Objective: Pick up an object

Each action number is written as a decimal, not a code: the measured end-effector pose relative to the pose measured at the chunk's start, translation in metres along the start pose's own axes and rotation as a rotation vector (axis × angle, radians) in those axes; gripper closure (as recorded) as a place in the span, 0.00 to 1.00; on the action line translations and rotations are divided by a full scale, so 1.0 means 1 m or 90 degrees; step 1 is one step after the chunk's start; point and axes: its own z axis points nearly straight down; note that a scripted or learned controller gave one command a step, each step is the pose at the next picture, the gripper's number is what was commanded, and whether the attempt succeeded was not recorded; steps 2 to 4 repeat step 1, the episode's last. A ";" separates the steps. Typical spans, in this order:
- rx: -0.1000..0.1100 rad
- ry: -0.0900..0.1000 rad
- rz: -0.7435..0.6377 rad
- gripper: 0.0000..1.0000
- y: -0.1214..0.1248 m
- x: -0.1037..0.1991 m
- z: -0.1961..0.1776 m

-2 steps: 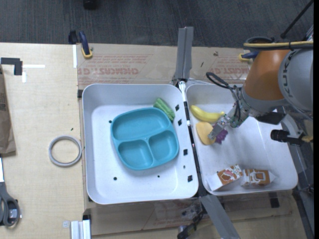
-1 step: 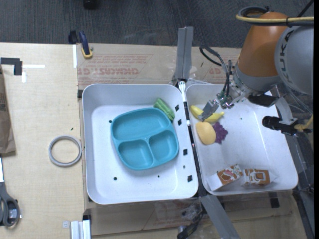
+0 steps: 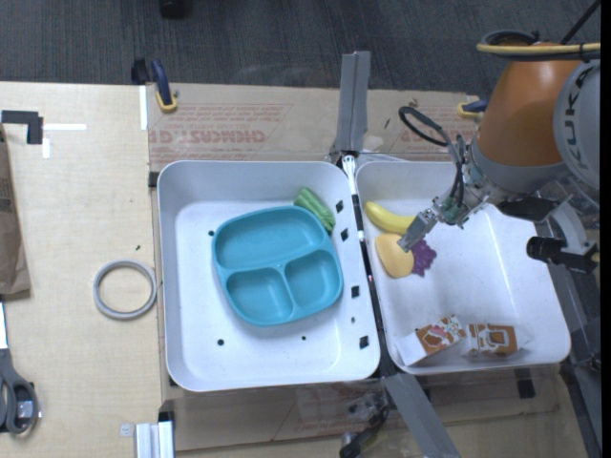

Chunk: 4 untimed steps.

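In the right bin (image 3: 516,284) lie a yellow banana (image 3: 385,218), a yellow-orange rounded piece (image 3: 392,257), a small purple bunch (image 3: 424,255) and a brown-and-white carton (image 3: 467,340). My gripper (image 3: 418,232) reaches in from the right and hangs low over the bin's left part. Its tip is just above the purple bunch and beside the banana's right end. Nothing can be seen held in it.
The left bin (image 3: 191,284) holds a blue divided plate (image 3: 275,264) with a green item (image 3: 316,208) at its far edge. A grey ring (image 3: 125,288) lies on the bench at the left. An upright grey post (image 3: 354,103) stands behind the two bins.
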 end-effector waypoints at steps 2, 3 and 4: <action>-0.001 -0.001 0.164 0.00 0.036 -0.058 0.100; -0.001 -0.001 0.164 0.00 0.036 -0.058 0.100; -0.001 -0.001 0.164 0.00 0.036 -0.058 0.100</action>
